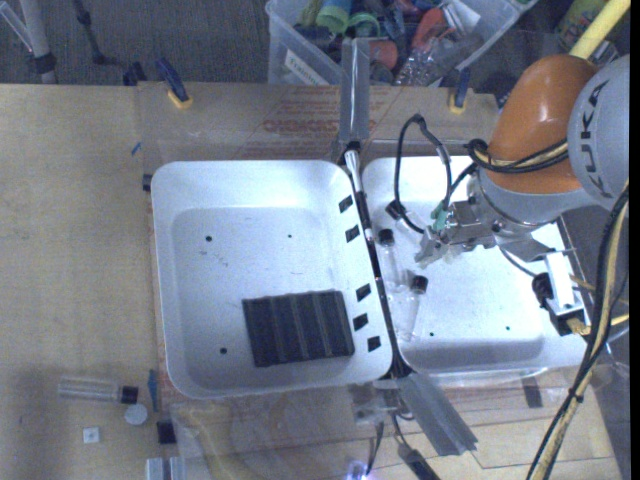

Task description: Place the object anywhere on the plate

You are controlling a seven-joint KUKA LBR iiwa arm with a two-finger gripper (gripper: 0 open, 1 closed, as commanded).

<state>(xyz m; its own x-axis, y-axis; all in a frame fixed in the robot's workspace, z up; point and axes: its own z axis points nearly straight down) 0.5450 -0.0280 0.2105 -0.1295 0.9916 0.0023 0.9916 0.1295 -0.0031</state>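
At the front edge of the bench (70, 268), to the left, lie a clear tube (88, 387) and a small round cap (135, 415). Just beside them are a few more small bits, too small to name. A grey metal bracket (432, 420) sticks out at a slant under the seam between the two bins.

The left bin (165, 268) holds the plate (298, 328), a dark, ribbed rectangle lying flat on the front part of the bin floor, toward its right side. Nothing rests on it. A row of short black tabs (352, 234) runs down the bin's right wall.

The right bin (480, 353) stands just beside it, across the seam. On its floor, close to the left wall, sits a small dark object (420, 283), well apart from the plate and in the other bin. A second dark bit (385, 236) lies a little farther back along the same wall.

The gripper (432, 250) hangs over the right bin's left half, just behind and to the right of the small dark object and tilted toward it. It is blurred and pale against the white floor, so I cannot tell whether it is open or closed, or whether it touches anything. Black cables (400, 168) loop up from it. The arm (540, 158), grey with its orange band, comes in from the right.

At the back, two blue clamps (177, 92) stand on the bench's far edge. Beyond them is a clear tub (300, 28) of mixed coloured items.
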